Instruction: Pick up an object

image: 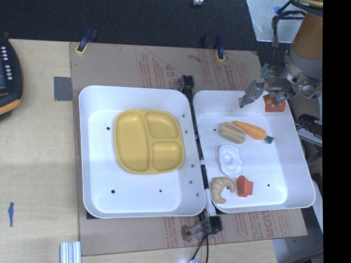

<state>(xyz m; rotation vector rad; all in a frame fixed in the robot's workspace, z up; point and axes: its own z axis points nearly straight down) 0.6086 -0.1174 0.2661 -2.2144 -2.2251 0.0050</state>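
Note:
My gripper [262, 98] hangs over the far edge of the right bin [285, 163], its two fingers spread apart and open. A small red block [275, 105] lies just under its right finger, and I cannot tell whether they touch. In the right bin lie a tan bread roll [231, 132], an orange carrot [251, 130], a white fried-egg piece [230, 159], a croissant [222, 188] and a small red-orange piece [244, 186]. A yellow divided plate [148, 141] rests in the left bin [98, 190].
The two bins meet at a central divider with black clips [187, 82]. Blue clamps [220, 49] hold the cardboard base at the back. A pendant controller [8, 75] lies at the far left of the bench.

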